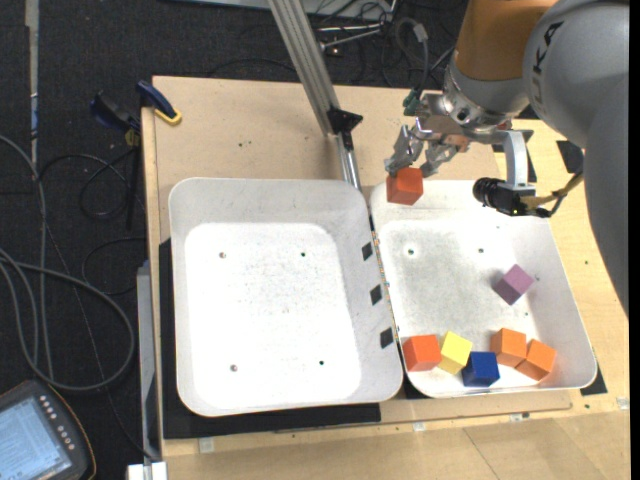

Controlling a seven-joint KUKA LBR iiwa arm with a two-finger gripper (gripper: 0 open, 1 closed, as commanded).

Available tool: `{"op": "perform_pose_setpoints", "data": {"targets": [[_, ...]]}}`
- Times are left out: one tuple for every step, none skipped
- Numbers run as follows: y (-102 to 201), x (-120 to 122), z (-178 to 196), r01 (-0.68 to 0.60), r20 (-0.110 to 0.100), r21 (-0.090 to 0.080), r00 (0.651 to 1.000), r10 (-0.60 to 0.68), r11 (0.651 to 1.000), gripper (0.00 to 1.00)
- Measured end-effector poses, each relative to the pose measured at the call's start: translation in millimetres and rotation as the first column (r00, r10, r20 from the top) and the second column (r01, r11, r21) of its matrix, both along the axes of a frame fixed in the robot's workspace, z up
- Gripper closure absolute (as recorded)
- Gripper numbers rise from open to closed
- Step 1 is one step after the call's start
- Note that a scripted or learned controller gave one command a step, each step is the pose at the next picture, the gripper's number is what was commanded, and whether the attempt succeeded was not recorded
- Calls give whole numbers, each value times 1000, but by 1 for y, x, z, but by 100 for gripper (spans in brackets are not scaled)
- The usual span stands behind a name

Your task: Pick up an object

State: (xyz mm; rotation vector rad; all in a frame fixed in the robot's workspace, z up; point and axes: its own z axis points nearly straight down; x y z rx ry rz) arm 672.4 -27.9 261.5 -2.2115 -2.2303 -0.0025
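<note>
From above, the gripper (411,165) hangs over the far left corner of the right bin (560,268), its fingers closed on an orange block (405,185) (lifted clear of the floor). Five more blocks line the near wall; a purple block (515,282) sits apart.

A single fixed camera looks down at a slant from above the pale wooden bench (250,128), far enough off to take in both shallow white plastic bins (270,288) whole, plus dark floor and cables beyond the bench edge. The grey arm's two-finger gripper (418,158) hangs in the upper right of the view; the left bin lies below and to its left, the right bin (560,298) directly beneath and below it.
</note>
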Motion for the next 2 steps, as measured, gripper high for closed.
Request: {"op": "perform_pose_setpoints", "data": {"targets": [[44,-3,-12,2,-3,0,1000,-2,1000,100],[97,-16,-22,1,-4,-1,1000,-1,1000,100]]}}
